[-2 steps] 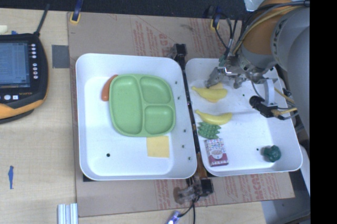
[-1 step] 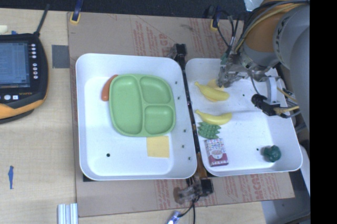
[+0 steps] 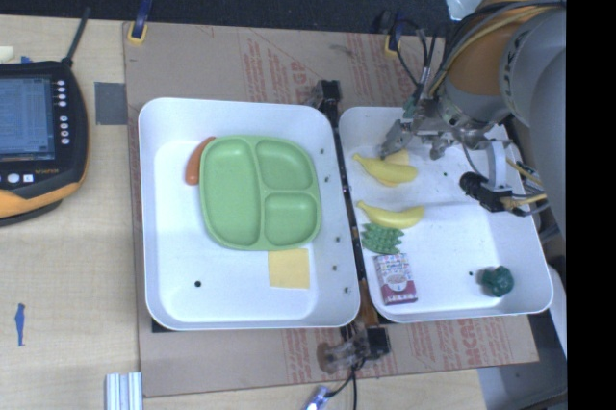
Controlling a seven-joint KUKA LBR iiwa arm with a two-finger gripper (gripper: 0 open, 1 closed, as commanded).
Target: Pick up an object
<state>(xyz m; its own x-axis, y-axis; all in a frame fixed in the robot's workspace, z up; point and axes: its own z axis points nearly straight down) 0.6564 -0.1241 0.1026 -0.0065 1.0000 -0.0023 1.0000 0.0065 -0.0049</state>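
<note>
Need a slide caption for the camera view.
Gripper poised over upper banana in right bin; green tray in left bin.

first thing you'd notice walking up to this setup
The green divided plate in the left bin stands out most, with a yellow square just below it. In the right bin, two yellow bananas lie near the left wall. The arm's hand hangs above the upper banana at the bin's top edge.
</note>
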